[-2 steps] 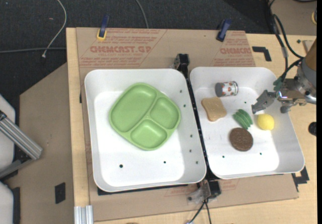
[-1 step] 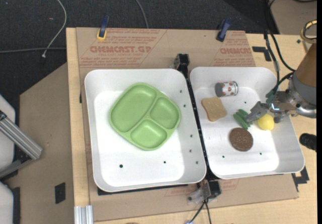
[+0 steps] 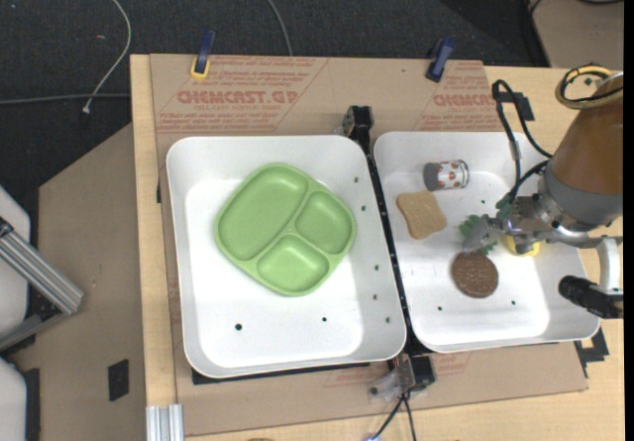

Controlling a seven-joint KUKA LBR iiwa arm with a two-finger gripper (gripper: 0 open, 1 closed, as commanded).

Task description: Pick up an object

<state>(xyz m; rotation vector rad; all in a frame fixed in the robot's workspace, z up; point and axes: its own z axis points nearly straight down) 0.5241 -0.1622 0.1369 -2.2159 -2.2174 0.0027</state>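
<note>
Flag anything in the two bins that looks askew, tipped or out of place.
Two things. The small can in the right bin lies tipped on its side. The green divided plate sits turned at an angle to the left bin's walls.

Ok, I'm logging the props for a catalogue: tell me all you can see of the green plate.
The green plate is a pale green, rounded-square divided plate, plastic by its look, with three compartments: one long, two smaller. It lies flat, turned at a slant, in the left bin. Nothing sits in its compartments or touches it.
</note>
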